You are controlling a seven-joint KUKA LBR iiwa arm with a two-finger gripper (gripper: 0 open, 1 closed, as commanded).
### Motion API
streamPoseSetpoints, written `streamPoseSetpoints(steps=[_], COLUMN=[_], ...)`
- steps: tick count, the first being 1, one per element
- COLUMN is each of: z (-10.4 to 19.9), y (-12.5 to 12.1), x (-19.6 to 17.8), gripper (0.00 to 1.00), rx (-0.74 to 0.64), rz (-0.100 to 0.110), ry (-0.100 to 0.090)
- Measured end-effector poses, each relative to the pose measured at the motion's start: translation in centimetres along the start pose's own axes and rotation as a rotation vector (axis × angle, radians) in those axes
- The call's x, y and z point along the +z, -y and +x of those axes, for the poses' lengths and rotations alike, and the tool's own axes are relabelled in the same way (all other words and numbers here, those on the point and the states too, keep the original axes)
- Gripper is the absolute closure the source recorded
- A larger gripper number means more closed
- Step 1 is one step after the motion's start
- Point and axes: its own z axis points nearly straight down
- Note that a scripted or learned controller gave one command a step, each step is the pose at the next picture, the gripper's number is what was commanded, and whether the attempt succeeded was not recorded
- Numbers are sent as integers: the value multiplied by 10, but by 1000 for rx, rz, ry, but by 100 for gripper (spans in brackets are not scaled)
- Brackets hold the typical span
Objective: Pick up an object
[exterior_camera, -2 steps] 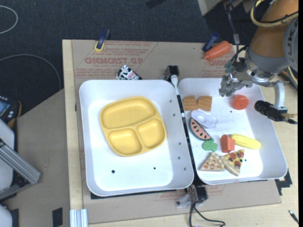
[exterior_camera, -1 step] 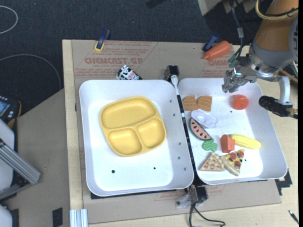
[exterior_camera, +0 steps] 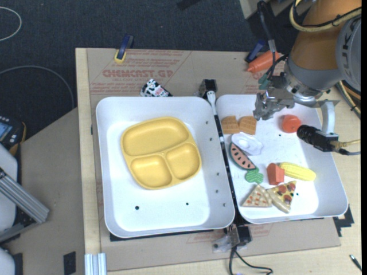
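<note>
Arm comes in from the upper right, orange band [exterior_camera: 328, 11] high over the bench corner, wrist pitched down and toward the left. The gripper [exterior_camera: 262, 113] hangs over the far end of the right bin [exterior_camera: 330, 191]. Can't tell whether it's spread or closed; the tip is a dark clump at this angle, and nothing is visibly held. The pickable items are all in the right bin. Two brown crackers [exterior_camera: 239, 124] sit side by side just below-left of the gripper tip and are the closest. A red tomato [exterior_camera: 291, 122] lies just to its right. A white piece [exterior_camera: 248, 142] is near the crackers, with a watermelon slice [exterior_camera: 242, 156] beside it. Further toward the near edge are a green piece [exterior_camera: 254, 176], a red block [exterior_camera: 275, 173] and a yellow corn cob [exterior_camera: 297, 171]. Two pizza slices [exterior_camera: 269, 196] touch each other at the near rim. The left bin [exterior_camera: 109, 130] holds a yellow divided plate [exterior_camera: 161, 152], well apart from the gripper.
</note>
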Motion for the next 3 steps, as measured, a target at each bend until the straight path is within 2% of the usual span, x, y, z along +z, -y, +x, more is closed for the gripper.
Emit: streamPoseSetpoints(steps=[1, 2, 3], z=[50, 49, 50], y=[34, 36, 21], x=[4, 5, 12], gripper=[100, 100, 100], rx=[0, 4, 3], rz=[2, 0, -5], ry=[0, 1, 3])
